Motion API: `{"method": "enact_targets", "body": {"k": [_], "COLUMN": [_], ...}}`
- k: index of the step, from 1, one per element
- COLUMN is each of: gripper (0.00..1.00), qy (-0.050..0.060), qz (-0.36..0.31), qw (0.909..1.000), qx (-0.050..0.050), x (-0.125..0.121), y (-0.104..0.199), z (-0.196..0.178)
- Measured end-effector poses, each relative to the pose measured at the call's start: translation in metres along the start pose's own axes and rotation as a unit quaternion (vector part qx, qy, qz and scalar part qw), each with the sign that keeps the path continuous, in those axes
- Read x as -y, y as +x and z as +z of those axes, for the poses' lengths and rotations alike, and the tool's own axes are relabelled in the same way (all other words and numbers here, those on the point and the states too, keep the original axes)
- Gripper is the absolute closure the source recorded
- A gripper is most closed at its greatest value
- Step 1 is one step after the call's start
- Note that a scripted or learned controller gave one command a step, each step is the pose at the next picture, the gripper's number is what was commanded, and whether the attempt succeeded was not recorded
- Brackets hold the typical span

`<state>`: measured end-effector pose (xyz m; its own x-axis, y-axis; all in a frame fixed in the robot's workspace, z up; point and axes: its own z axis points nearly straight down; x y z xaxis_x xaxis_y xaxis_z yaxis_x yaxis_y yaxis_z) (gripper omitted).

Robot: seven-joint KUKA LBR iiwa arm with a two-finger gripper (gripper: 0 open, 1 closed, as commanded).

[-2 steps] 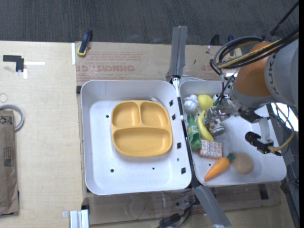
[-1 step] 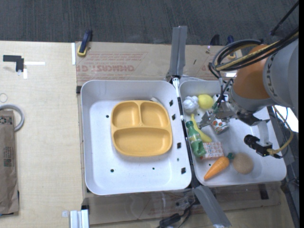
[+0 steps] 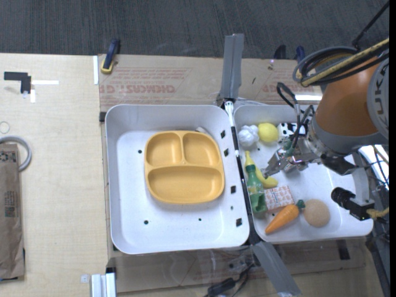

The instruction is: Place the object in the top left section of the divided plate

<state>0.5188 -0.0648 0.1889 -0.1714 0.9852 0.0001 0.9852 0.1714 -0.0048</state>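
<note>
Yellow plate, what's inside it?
The plate in the left bin shows three bare sections with nothing in them. The toys lie in the right bin. What is under the plate is covered.

Setting: robotics lab or test cell. Evidence: pale wooden bench (image 3: pixel 55 184) carrying two shallow white bins, left bin (image 3: pixel 117 184) and right bin (image 3: pixel 346 228), set side by side; flattened printed cardboard (image 3: pixel 167 82) laid beneath them; blue clamp (image 3: pixel 111 54) at the bench edge; grey carpet (image 3: pixel 154 11) beyond; bundled black and yellow cables (image 3: pixel 334 60) trailing from an industrial arm (image 3: pixel 352 104).
</note>
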Motion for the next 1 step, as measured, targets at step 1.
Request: {"method": "enact_targets", "body": {"k": [1], "gripper": [0.00], "qy": [0.001], "qz": [-0.044], "qw": [0.9990], "qx": [0.000], "x": [0.0273], "y": [0.0837], "z": [0.0002]}}
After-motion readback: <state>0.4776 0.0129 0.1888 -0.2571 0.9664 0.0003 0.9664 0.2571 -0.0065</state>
